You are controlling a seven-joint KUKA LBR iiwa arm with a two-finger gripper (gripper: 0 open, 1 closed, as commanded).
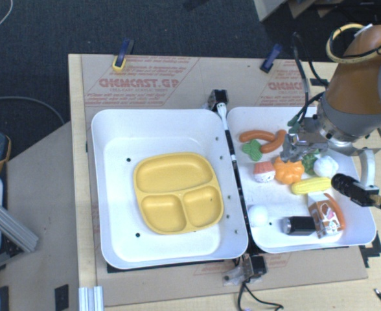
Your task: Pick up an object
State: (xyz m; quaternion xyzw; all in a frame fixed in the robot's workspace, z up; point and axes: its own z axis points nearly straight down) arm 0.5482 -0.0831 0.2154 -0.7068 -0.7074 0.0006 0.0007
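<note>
My gripper (293,149) reaches down into the right bin (359,233) at its upper middle. It hangs just above an orange toy pepper (289,172). A green toy piece (309,161) lies beside it. Around it lie a red sausage (262,136), a green broccoli toy (252,150), a small red and white toy (264,172), a yellow corn cob (311,186) and a white ball (324,167). Whether anything sits in the gripper is hidden by the wrist.
The left bin (113,135) holds a yellow divided plate (176,192). Near the right bin's front lie a white egg (258,216), a black block (299,225) and a brown packet (325,216). The arm's body (359,76) looms over the right bin's back right.
</note>
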